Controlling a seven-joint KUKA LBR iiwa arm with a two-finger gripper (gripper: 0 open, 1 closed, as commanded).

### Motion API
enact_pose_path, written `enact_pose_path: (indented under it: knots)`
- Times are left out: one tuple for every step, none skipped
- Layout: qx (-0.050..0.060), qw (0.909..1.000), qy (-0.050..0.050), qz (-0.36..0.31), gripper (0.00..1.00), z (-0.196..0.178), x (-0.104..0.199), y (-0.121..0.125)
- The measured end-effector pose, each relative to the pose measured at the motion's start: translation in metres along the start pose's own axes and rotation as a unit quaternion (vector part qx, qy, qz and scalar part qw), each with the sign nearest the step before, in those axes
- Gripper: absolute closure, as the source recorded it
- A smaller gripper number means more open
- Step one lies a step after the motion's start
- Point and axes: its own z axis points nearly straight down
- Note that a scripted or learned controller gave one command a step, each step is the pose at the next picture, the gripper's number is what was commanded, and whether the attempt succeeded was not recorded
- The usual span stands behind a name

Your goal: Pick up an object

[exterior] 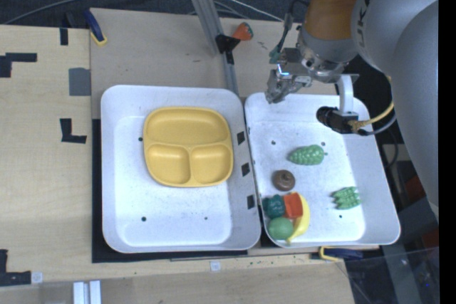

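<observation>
Camera view: end effector (276, 92) is seen over the right bin's (370, 221) far-left corner; finger state cannot be told. Green grape bunch (307, 154) is seen mid-bin, apart from it. Yellow divided plate (189, 146) is seen in left bin (121, 174).

Just one fixed camera, mounted above the bench (50, 153), angled down on both white bins (114, 174), fairly wide shot.
</observation>
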Motion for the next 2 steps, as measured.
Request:
enact_pose_path:
  knots:
    - [-0.001, 1.0000, 0.000, -0.001, 1.00, -0.006, 0.052, -0.005]
    - [0.000, 1.0000, 0.000, 0.000, 1.00, 0.006, 0.097, -0.021]
